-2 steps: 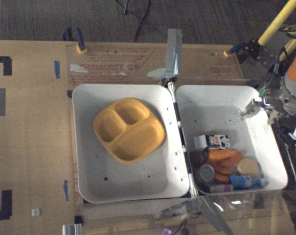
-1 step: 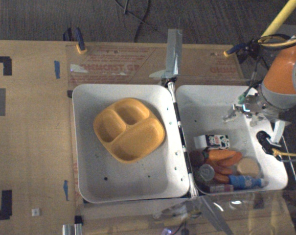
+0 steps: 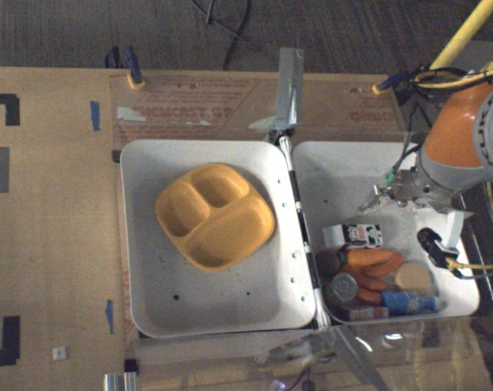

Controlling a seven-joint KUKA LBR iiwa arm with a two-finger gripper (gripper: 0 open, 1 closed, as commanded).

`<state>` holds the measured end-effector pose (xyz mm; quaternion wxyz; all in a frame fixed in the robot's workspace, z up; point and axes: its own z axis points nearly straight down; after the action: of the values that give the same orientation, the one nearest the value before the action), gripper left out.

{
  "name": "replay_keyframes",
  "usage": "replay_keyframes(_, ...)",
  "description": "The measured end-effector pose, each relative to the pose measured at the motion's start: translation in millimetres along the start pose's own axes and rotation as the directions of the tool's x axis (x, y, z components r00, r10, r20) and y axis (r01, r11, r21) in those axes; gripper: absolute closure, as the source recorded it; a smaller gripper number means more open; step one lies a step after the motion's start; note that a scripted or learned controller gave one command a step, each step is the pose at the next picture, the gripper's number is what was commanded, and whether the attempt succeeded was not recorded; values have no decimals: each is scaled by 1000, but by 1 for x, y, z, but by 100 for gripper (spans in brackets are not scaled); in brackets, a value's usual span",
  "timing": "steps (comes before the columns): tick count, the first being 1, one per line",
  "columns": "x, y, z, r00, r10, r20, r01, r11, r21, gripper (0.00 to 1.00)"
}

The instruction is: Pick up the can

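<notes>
While the arm (image 3: pixel 466 133) hangs over the far right part of the right bin (image 3: pixel 332 165), the can (image 3: pixel 342 287) stands untouched in that bin's near left corner, upright, its round grey top facing up. From where I stand I cannot tell the state of the gripper (image 3: pixel 402 191); it shows as a tangle of metal and cable below the orange band, and nothing appears to be held there.

Right bin, near edge: a crowded heap. The can is tight against the bin's left wall. Just beside it, on its right, lie orange carrot-like pieces (image 3: pixel 373 261). A pale round disc (image 3: pixel 413 278) lies further right. A blue bottle (image 3: pixel 407 303) lies on its side along the near wall. A small black-and-white carton (image 3: pixel 362 235) lies a little beyond the heap, near the bin's middle. A dark item touches the can on its far side; too murky to name.

Left bin (image 3: pixel 140 243): a yellow divided tray (image 3: pixel 215 215) near its middle, tilted askew.

Step in hand, as I judge it: the approach. The gripper is well apart from the can, near the opposite, far right side of the bin.

Next move calls for: travel across to the near left corner, then a straight descent over the can's top. Room is tight: wall on one side, carrots on the other, so the grasp axis should probably run where gaps exist. Risk of nudging neighbours or catching the bin wall.
</notes>
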<state>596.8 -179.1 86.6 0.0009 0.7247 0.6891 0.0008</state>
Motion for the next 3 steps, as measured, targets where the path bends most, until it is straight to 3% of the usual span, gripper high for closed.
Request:
replay_keyframes(1, 0, 0, 0, 1000, 0, 0, 0, 1000, 0, 0)
replay_keyframes(2, -14, -50, -1, 1000, 31, -5, -31, 1000, -1, 0)
replay_keyframes(3, -15, 50, -6, 998, 60, -20, -61, 998, -5, 0)
